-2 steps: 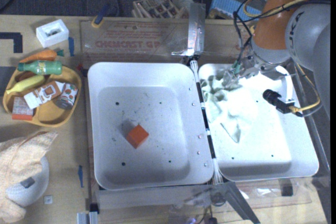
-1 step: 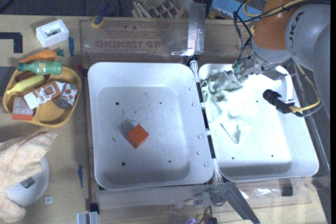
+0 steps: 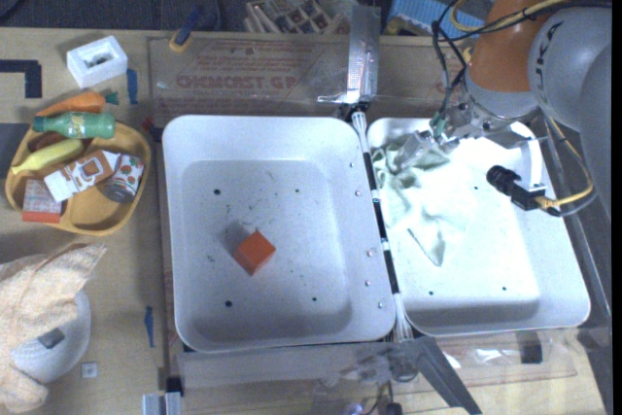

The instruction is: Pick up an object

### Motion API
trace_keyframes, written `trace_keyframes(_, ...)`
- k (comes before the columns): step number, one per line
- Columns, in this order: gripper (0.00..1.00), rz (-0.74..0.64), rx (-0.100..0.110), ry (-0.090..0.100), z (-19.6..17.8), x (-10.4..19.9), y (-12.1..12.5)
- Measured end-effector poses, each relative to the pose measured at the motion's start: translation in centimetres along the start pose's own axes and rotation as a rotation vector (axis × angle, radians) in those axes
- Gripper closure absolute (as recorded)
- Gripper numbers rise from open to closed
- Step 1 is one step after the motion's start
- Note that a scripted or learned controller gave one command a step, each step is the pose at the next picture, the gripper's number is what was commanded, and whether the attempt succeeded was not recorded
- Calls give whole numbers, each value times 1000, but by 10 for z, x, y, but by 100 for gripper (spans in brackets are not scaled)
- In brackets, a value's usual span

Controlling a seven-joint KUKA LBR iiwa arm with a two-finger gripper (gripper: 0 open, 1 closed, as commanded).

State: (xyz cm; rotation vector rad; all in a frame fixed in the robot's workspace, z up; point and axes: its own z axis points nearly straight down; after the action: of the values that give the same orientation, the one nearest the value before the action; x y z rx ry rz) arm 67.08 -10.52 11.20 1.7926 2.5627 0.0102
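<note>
Over the right-hand bin [image 3: 559, 301] of 2 white bins sitting side by side on a cluttered bench, the grey KUKA arm [image 3: 573, 63] is reaching in from the right, its gripper [image 3: 420, 149] hanging low at the bin's far-left corner, close to the wall shared with the neighbouring bin. Whether the tool is apart or together cannot be told; glare on the white floor is washing out its outline. Nothing is visibly held. A pale, greenish, crumpled-looking item [image 3: 432, 243] is lying near the middle of the right bin, below the gripper and apart from it, though its form is hard to read. In the left bin [image 3: 194, 151], 1 orange block [image 3: 256, 252] is resting on the floor, well apart from the tool.

The arm appears to be at the approach stage, with no pick yet made. A next move would likely call for settling on 1 target: either a short shift toward the pale item, or a longer crossing over the dividing wall to the block.

Outside the bins, a yellow bowl [image 3: 97, 214] of toy groceries, a small white box [image 3: 96, 60] and a crumpled cloth [image 3: 39, 292] are sitting at the left, clear of the work. The black cable [image 3: 515, 188] trailing over the right bin is looking like the nearest hindrance.
</note>
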Motion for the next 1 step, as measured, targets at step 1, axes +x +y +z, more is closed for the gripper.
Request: trace_keyframes(1, 0, 291, 15, 6, 23, -29, -26)
